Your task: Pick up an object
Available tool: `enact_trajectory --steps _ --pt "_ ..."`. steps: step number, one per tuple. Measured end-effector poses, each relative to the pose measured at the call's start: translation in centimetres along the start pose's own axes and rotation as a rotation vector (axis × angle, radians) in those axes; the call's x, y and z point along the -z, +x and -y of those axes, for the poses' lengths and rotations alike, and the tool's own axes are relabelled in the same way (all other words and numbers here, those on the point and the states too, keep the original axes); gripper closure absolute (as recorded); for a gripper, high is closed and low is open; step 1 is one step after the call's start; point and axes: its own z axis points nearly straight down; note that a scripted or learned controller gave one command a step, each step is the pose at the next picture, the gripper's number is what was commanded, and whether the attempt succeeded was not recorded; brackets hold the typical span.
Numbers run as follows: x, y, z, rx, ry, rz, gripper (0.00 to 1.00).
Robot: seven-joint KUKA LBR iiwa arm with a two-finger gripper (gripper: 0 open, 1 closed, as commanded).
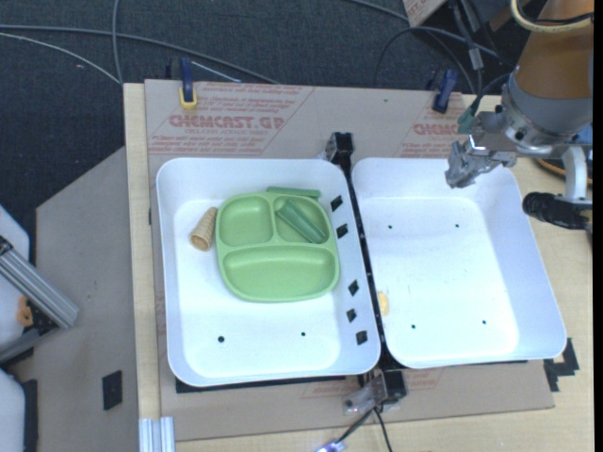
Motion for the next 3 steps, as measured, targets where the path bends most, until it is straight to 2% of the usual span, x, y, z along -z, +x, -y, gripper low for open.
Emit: enact_trajectory --steps 2,3 --pt "0.1 11.2 -2.1 0.005 0.005 -0.003 1.00" --pt "-1.0 15.2 -3.0 0.003 0.005 -0.001 1.00"
